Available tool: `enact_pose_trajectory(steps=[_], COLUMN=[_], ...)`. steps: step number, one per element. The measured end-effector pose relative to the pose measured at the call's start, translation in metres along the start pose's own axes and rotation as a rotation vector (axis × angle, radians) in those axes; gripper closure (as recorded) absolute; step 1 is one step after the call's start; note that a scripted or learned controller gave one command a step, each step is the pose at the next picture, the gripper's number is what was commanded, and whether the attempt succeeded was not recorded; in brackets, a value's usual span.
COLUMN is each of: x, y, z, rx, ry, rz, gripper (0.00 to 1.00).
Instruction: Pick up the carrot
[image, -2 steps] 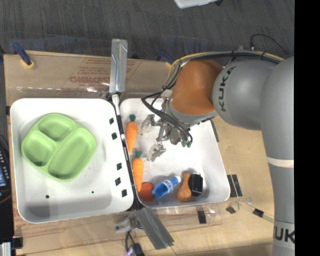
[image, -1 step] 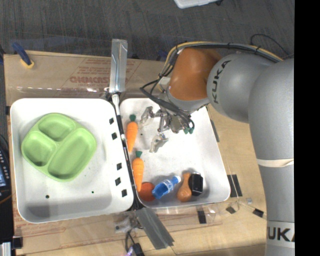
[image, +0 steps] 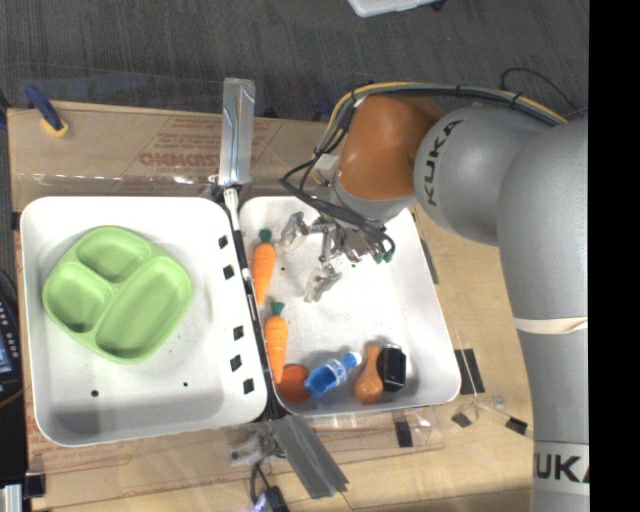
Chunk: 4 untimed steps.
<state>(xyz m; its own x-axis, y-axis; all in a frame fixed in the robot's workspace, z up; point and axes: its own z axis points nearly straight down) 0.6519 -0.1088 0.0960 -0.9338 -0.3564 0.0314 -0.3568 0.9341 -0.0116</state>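
Bench holds two white bins side by side. Right bin – two carrots along left wall: near carrot and far carrot, orange, green tops, long axes near-to-far, tops pointing far. Gripper above bin middle, fingers apart, clamping nothing. Arm marked "KUKA".

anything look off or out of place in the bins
Nothing is spilled or damaged. The right bin holds its things crowded along the left wall and front edge: two carrots, a blue bottle. The green tray lies flat in the left bin.
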Motion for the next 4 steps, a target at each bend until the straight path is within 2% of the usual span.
enact_pose_trajectory(steps=[1, 2, 3, 4], x=[0.013, 0.022, 0.056, 0.139], y=[0.021, 0.067, 0.081, 0.135], z=[-0.044, -0.097, -0.094, -0.092], rx=[-0.009, 0.0, -0.001, 0.002], ry=[-0.032, -0.038, -0.032, -0.034], rz=[-0.187, -0.605, -0.871, -1.02], gripper=[0.0, 0.0, 0.0, 0.0])
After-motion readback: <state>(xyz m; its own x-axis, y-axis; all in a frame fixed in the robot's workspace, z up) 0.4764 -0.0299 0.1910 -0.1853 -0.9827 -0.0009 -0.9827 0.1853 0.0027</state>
